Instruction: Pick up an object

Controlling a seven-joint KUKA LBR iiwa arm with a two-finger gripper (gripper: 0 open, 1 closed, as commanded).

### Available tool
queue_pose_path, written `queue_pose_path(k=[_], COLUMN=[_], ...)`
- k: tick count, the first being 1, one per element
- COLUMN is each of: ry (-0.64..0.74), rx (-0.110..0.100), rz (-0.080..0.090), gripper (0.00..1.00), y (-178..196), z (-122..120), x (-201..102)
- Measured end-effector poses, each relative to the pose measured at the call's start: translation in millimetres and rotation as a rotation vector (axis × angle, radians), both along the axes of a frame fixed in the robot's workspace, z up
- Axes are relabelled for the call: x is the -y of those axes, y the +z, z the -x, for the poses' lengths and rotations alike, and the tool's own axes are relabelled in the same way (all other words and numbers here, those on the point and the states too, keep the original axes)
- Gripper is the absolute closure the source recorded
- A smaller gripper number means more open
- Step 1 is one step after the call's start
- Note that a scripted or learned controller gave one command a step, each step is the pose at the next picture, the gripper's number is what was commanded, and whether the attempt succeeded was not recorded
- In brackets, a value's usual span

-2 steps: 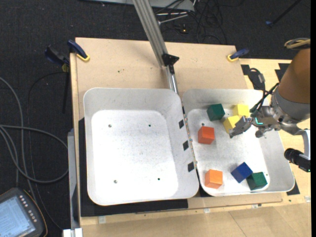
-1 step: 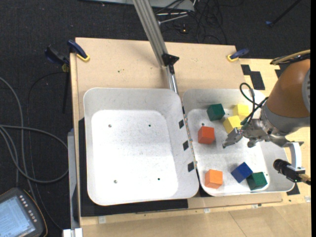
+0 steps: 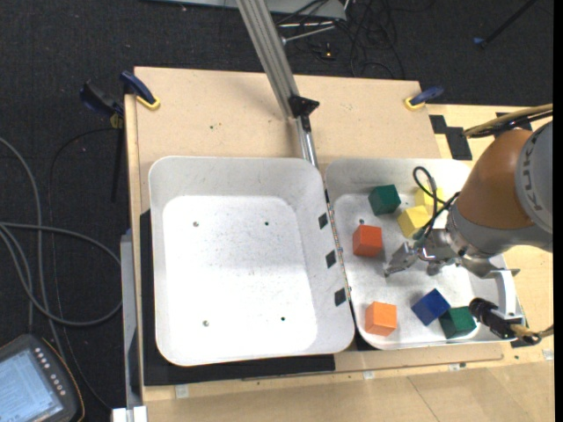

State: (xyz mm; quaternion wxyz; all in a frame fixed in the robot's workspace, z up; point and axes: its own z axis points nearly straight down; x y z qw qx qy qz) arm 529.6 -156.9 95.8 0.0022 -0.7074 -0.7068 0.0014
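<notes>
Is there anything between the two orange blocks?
No. In the camera view, just bare white bin floor lies between the upper orange block and the lower orange block.

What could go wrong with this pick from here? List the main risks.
1. The gripper hangs over bare bin floor between the red-orange block and the orange block, so closing there would likely catch nothing.
2. The yellow block and upper green block sit close together beside the arm; a descent there might shove them instead of grasping one.
3. The blue block touches the lower green block, leaving little finger room.
</notes>
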Motion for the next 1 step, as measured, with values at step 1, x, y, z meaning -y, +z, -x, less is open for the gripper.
queue_pose_path(k=[1], ry=[0.000], rx=[0.006], rz=[0.002], gripper=[1.00], y=[13.3], z=[-1.5], x=[0.4])
